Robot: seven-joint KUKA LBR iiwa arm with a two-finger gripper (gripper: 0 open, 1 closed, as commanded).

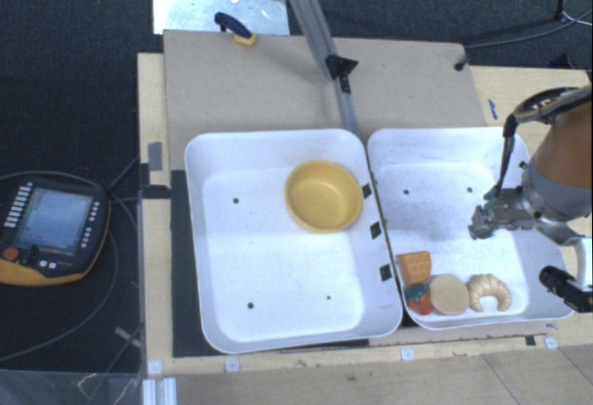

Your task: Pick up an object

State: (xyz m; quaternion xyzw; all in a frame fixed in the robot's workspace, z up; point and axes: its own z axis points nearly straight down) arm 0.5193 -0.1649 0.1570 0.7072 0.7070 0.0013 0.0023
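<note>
Croissant (489, 291), round beige disc (449, 295), orange block (414, 265) and a small red-and-green piece (419, 297) lie bunched along the near wall of the right bin (422, 162), at about 6 o'clock in that bin. The tool (485, 222) hangs over the bin's right half, above the bare white floor — the croissant sits close by at its 6 o'clock, the disc at about 7 o'clock, the orange block at about 8 o'clock, none of them touching it. Whether the tool is open or closed I cannot tell; nothing shows between its tips. In the left bin (222, 301) a yellow bowl (323, 196) rests upright near the far right corner — well apart from the tool, at its 9 o'clock.
</note>
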